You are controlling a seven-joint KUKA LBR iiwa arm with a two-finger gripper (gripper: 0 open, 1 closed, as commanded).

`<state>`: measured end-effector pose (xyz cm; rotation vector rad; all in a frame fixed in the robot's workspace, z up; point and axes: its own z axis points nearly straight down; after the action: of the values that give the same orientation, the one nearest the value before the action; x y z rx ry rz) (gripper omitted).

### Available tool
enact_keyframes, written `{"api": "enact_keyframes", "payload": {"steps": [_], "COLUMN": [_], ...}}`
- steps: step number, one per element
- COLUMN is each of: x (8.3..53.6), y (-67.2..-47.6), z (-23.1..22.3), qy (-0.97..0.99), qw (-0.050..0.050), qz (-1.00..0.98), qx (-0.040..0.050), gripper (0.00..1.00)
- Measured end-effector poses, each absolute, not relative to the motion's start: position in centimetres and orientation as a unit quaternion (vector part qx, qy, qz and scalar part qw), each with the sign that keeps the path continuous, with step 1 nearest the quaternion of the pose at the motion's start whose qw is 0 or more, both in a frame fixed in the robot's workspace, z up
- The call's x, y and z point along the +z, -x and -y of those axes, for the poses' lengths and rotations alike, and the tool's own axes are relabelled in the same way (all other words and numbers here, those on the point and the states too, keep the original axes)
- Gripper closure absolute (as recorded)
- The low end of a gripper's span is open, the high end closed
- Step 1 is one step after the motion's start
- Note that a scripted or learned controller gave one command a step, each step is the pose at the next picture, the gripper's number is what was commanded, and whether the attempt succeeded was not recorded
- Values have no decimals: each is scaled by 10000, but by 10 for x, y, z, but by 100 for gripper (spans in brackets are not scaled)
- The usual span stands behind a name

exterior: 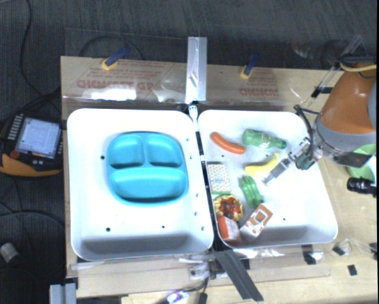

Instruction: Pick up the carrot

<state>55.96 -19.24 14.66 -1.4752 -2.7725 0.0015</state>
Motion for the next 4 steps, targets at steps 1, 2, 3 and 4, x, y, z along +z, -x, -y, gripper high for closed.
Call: {"api": "enact_keyframes", "payload": {"steps": [1,2,3,4], "x": [165,218,177,175], "y": [-539,-565,-579,-582], "z": [125,108,118,136], "qy": [4586,2959,2436,1777], "qw": [7,-6,-2,-10], "qz": [8886,9552,9699,9841], "qx": [-5,-4,5,8], "gripper": [0,0,0,0]}}
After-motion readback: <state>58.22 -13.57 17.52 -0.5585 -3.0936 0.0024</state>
